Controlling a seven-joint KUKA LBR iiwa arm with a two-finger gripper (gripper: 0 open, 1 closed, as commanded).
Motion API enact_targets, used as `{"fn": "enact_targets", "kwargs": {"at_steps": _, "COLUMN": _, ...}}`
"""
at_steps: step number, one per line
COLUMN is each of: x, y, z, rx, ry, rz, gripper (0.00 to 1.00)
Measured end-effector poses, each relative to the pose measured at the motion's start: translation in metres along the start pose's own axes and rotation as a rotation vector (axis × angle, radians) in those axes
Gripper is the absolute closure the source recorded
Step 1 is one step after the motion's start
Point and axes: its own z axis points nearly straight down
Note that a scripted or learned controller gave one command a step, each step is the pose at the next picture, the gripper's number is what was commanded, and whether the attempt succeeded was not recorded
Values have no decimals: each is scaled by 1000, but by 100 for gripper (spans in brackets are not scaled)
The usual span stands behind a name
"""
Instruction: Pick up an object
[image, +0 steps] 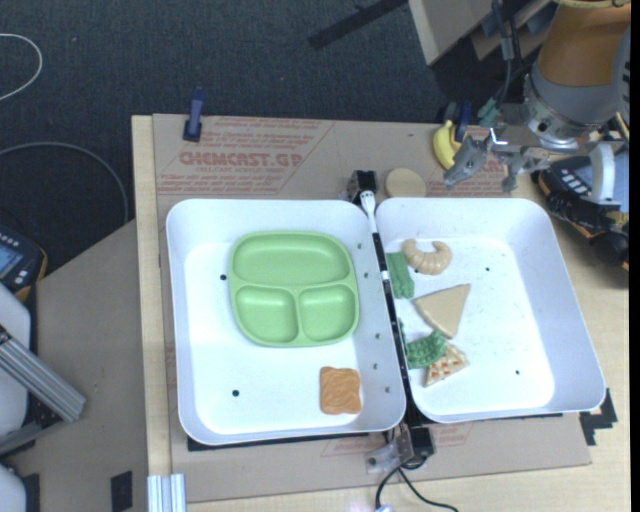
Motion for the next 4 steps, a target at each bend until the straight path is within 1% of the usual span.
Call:
{"fn": "enact_targets", "kwargs": {"at_steps": 1, "x": 61, "y": -74, "z": 98, "rx": 16, "ry": 4, "rz": -4, "gripper": 0}}
{"fn": "enact_targets", "kwargs": {"at_steps": 2, "x": 57, "y": -68, "z": 81, "rx": -4, "ry": 0, "rz": 1, "gripper": 100}}
{"fn": "enact_targets", "kwargs": {"at_steps": 3, "x": 159, "y": -81, "z": 79, "rx": 2, "ry": 5, "rz": -11, "gripper": 100}}
{"fn": "enact_targets", "kwargs": {"at_steps": 4, "x": 152, "y": -80, "z": 68, "rx": -2, "ry": 1, "rz": 0, "gripper": 100}}
